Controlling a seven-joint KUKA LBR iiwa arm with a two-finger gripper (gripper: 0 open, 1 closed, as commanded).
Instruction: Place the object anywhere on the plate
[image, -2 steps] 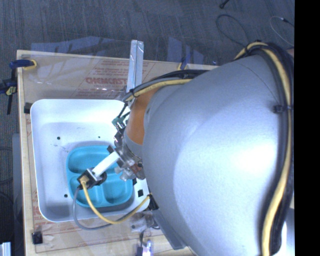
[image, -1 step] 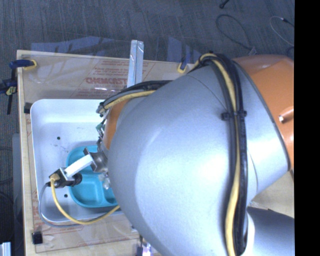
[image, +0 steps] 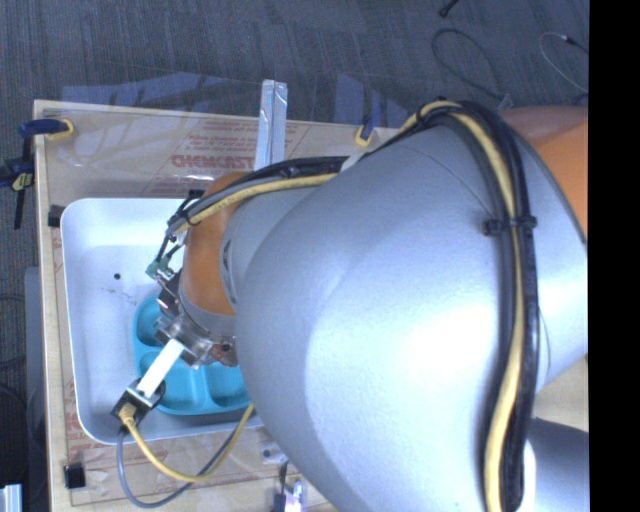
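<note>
A blue plate (image: 195, 392) with raised dividers lies in the near part of the left white bin (image: 95, 250). My grey arm reaches in from the right, and its bulk covers the plate's right side and most of the bench. The orange band (image: 205, 265) above the wrist is over the bin's middle. Below it, the gripper (image: 185, 335) hangs just above the plate's upper left part. A white bar (image: 160, 375) juts from the wrist towards the bin's front left corner and ends in a small black and yellow block (image: 128, 405).
A yellow cable (image: 175, 462) loops over the bin's front rim. An upright metal post (image: 272, 120) stands behind the bin on a clear plastic sheet. A blue clamp (image: 45, 127) sits at the bench's far left corner. Bare white floor shows in the bin's left half.
</note>
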